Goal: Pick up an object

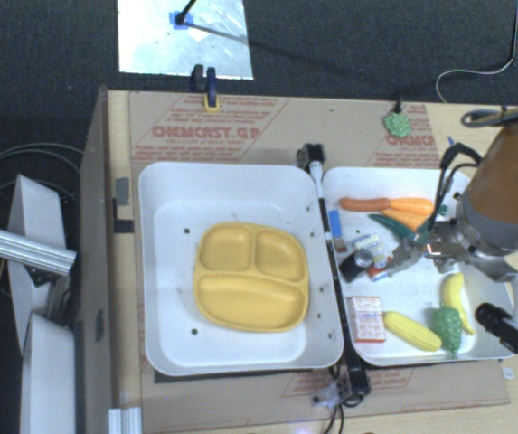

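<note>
The right bin [394, 355] holds several items. Two orange carrots [387, 205] lie at its back, with a teal piece [392, 225] just below them. A small black, white and red object [363, 258] sits near the left wall. A red and white packet [366, 319], a yellow corn cob [410, 330], a green broccoli [449, 326] and a yellow banana [455, 289] lie along the front. My gripper [407, 250] hangs low over the bin's middle, just right of the black and white object and below the teal piece.
The left bin [164, 242] holds a yellow divided plate [250, 275]. A black divider with clamps [329, 242] runs between the bins. The arm's orange and grey body [507, 188] covers the right bin's right side. A green item [398, 124] lies on the cardboard behind.
</note>
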`<state>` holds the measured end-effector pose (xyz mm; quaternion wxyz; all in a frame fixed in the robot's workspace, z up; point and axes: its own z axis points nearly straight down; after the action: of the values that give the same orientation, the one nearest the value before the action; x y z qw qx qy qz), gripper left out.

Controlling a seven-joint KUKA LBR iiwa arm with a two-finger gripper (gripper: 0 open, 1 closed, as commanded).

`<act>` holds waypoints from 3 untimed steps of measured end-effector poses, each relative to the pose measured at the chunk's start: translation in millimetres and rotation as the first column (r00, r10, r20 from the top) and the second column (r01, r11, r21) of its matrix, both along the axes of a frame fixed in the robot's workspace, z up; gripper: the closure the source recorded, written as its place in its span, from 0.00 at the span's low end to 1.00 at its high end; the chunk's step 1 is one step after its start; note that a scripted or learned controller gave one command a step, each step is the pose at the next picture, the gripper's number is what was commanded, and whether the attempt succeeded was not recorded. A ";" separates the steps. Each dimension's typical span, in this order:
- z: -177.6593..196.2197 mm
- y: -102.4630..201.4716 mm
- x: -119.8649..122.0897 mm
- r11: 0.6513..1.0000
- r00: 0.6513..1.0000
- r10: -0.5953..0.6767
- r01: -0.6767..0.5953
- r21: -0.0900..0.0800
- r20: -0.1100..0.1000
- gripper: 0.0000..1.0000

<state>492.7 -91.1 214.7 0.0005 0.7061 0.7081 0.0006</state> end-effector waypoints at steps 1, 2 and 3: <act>-52.5 -51.8 16.5 1.000 1.000 -0.002 0.002 0.000 -0.002 0.00; -109.4 -48.1 74.4 1.000 1.000 0.001 -0.001 0.000 -0.001 0.00; -124.3 -67.5 114.4 1.000 1.000 0.002 -0.002 0.001 0.008 0.00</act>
<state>607.1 -158.6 90.4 0.0028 0.7053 0.7089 0.0038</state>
